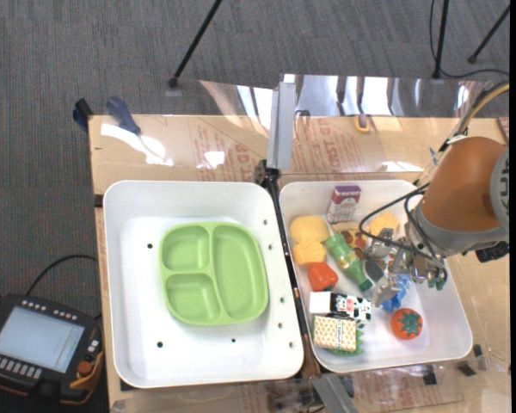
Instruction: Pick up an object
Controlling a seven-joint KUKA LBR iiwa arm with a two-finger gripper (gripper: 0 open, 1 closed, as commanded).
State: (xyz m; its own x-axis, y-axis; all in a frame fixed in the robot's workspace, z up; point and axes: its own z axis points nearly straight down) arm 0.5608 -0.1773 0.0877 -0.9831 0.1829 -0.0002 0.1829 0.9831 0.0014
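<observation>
**Arm low over the crowded right bin**

Now the grey arm with its orange band (466,193) reaches in from the right and hangs low over the right-hand shallow white bin (458,323), its jaws (402,269) down among the toys near the bin's middle. Cables and metal parts clutter the view there, so whether the jaws are apart or together cannot be told, and nothing can be seen between them.

Objects to pick lie all through this bin. At the far side stands a small white and purple carton (345,203). Left of the jaws lie a yellow rounded plastic piece (308,229), a yellow corn-like piece (309,252), a red plastic pepper (322,275) and a green bottle-shaped toy (346,261). A small blue item (390,297) sits just beneath the jaws. Nearer the front edge are a black-and-white cow-patterned box (351,305), a yellow patterned packet (335,334) and a red tomato with a green top (406,323).

On the bench (189,149) the left-hand shallow white bin (125,231) holds a light green three-compartment plastic plate (213,273), well apart from the arm.
</observation>
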